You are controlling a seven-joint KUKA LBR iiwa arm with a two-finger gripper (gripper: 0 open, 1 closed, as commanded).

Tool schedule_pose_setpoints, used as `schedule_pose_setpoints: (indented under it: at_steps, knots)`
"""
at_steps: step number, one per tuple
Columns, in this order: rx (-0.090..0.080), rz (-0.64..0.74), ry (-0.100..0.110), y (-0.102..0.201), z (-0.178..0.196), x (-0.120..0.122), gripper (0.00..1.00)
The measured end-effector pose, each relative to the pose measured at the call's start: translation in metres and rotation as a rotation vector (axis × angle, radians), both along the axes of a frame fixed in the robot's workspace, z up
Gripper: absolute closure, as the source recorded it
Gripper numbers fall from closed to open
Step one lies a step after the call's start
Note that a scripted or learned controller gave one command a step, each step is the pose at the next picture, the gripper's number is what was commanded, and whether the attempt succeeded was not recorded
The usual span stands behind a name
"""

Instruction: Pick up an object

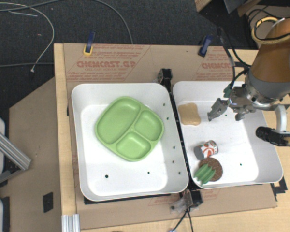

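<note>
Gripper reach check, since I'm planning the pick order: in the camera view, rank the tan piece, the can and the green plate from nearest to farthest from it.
From the gripper:
1. Tan piece, just left of it, right bin.
2. Can, below it, right bin.
3. Green plate, left bin.

Red "CHEMCAST GP" lettering is printed on the brown board (111, 62).

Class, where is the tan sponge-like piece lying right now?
The tan piece lies in the right bin, near its upper-left corner, beside the divider between bins, left of the pincer and above the small can.
</note>
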State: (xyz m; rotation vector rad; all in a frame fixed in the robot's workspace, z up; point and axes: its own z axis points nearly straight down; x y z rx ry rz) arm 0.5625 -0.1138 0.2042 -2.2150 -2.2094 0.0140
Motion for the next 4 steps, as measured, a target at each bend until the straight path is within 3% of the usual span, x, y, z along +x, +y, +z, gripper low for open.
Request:
schedule_pose_setpoints:
  at_steps: [1,3,4]
  knots:
    - [-0.002,0.003,-0.014,0.0,0.007,0.003,0.0]
    - [0.0,0.002,-0.008,0.004,-0.1,-0.006,0.0]
    - [-0.001,0.002,-0.011,0.005,-0.12,-0.006,0.0]
